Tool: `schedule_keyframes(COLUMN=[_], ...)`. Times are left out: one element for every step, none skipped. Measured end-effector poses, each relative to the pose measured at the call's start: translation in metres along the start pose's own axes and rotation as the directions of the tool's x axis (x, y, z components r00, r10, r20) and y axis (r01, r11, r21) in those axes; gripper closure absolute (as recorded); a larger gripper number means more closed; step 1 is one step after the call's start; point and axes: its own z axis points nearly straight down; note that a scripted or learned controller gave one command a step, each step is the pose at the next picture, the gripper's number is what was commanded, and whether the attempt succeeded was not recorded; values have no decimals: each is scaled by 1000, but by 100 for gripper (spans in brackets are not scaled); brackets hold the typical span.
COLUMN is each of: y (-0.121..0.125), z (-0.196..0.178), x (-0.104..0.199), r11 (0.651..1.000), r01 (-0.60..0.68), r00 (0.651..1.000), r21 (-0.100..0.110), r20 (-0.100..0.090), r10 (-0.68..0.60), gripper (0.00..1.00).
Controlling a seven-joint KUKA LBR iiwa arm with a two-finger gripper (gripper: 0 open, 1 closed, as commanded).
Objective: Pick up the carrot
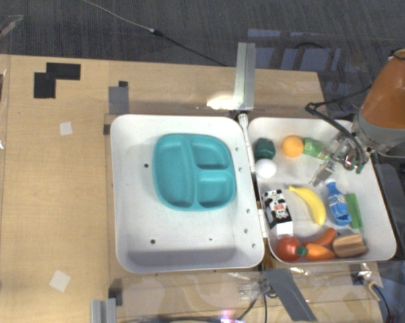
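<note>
Step in hand, as you can judge it: approach. The carrot [319,251] has not been lifted; it lies flat in the right bin [384,231], at that bin's near edge.

Pincer [325,170]: it hangs over the far-right part of the right bin, reaching in from the right. The metal fingers point down and toward the bin's middle. You cannot tell from this view how wide they stand, and nothing is visibly caught between them.

Where things lie from the pincer:
- The carrot sits well toward the camera from it, at the bin's opposite end. A red tomato-like piece [288,248] touches the carrot's left end; a brown bread-like piece [349,245] sits just beside its right end; a reddish item [325,237] lies against it on the far side.
- The banana [310,204] and the blue bottle [338,204] lie between the pincer and the carrot.
- The orange ball [292,146] and a green item [314,147] are just to the pincer's left, on the far side.

What the next move calls for, in your judgement: carry the pincer toward the near edge, clearing the banana and bottle, then descend with the fingers set across the carrot's narrow width. Crowding is the risk; the neighbours leave little room for either finger.
</note>
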Motion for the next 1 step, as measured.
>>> schedule_keyframes(y=[70], z=[40], x=[16], r11=[999], r01=[48], r00=[999], r21=[-4], r20=[-2], r10=[-48], gripper=[0])
